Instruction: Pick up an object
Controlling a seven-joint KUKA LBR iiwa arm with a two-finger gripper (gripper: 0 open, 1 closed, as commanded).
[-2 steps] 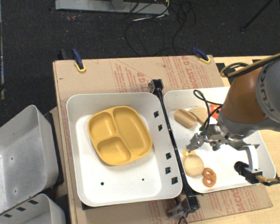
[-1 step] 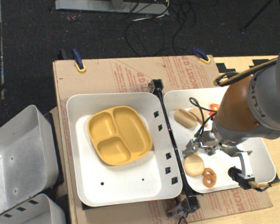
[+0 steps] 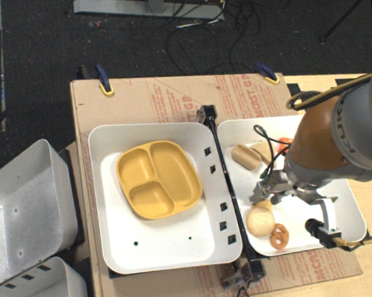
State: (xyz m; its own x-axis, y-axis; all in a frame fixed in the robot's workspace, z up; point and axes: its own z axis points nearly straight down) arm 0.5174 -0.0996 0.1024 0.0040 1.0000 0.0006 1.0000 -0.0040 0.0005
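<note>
Nearest the camera, front of the right bin (image 3: pixel 360 225): small pretzel (image 3: pixel 279 235), brown and twisted, lying flat on the white floor close to the front wall. Just beside it to the upper left, touching or nearly so, a pale round bread roll (image 3: pixel 260 222). Directly above the roll sits the gripper (image 3: pixel 268 195), grey metal w/ dark cabling, low over the bin floor; a bit of yellowish stuff shows at its tip right above the roll, can't tell if that is part of the roll or a separate item. Fingers hidden under the wrist from this angle, so can't tell whether they are spread or closed, and nothing seen clearly between them. Arm (image 3: pixel 336 138) comes in from the right, orange band above the wrist, grey link beyond, covering much of the bin's middle and back right. Further back in the same bin, near the divider side, a tan oblong piece like a hot dog bun (image 3: pixel 247 155), apart from the gripper. A small orange-red item (image 3: pixel 285 141) peeks out beside the arm; can't identify. Left bin (image 3: pixel 110 243) holds a yellow divided plate (image 3: pixel 157 178), three compartments, lying flat toward the back half. Both bins rest on a cardboard sheet (image 3: pixel 145 97).
</note>
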